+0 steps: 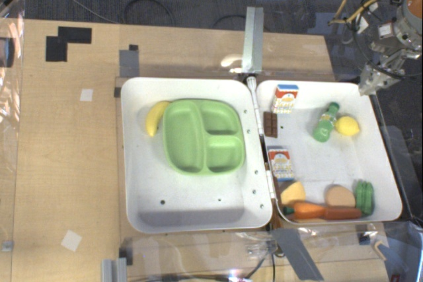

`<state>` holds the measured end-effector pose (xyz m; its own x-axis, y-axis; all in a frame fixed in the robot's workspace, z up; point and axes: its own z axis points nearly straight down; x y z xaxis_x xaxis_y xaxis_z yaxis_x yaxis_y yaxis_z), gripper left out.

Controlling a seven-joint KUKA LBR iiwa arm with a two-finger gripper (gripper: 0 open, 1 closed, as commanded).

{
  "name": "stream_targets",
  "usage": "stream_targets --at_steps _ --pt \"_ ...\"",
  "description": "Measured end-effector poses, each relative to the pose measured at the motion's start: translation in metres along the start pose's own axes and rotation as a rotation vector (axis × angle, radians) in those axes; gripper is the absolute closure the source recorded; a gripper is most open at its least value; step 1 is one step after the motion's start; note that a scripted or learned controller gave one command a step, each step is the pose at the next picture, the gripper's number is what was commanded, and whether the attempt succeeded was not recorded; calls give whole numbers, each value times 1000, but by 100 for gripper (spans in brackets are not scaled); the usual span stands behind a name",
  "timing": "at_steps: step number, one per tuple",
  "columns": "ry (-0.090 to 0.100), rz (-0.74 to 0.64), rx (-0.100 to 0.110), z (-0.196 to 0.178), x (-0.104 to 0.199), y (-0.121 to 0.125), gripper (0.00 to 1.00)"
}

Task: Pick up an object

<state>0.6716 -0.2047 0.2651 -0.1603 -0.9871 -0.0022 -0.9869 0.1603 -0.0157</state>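
Left bin (pixel 135 162): white, shallow, holding a banana (pixel 155 117) at its upper left and a green divided plate (pixel 201 136) just right of it; the banana's inner curve lies against the plate's left edge.
Green divided plate: three compartments, one long one on the left and two smaller ones on the right.
Divider between bins: a small dark brown bar (pixel 270 123) lies right by it, on the right bin's side.
Right bin (pixel 382 142): white, shallow, holding the remaining objects.
Cartons: one small carton (pixel 285 98) at the upper left of the right bin, a second carton (pixel 281 163) lower down near the divider; both show red and blue printing, but the writing is too small to read.
Green bottle (pixel 324 123): tilted, its cap toward the upper right, touching a lemon (pixel 347 126) on its right.
Bottom row of right bin: a yellow wedge (pixel 293 193), a carrot (pixel 308 211), a red sausage-shaped piece (pixel 343 212), a tan rounded piece (pixel 340 195) and a green ridged piece (pixel 364 197), clustered close together.
Gripper (pixel 374 79): above the upper right corner of the right bin, over its rim; whether it is spread or closed cannot be told, and nothing is seen in it.
Nearest objects to gripper: the lemon and green bottle, below and to its left, apart from it.
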Motion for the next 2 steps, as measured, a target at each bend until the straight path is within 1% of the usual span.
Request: stream_targets --at_steps 1,2 --pt "-5 -433 -15 106 6 42 100" --pt "-1 -619 -1 12 -9 21 100"
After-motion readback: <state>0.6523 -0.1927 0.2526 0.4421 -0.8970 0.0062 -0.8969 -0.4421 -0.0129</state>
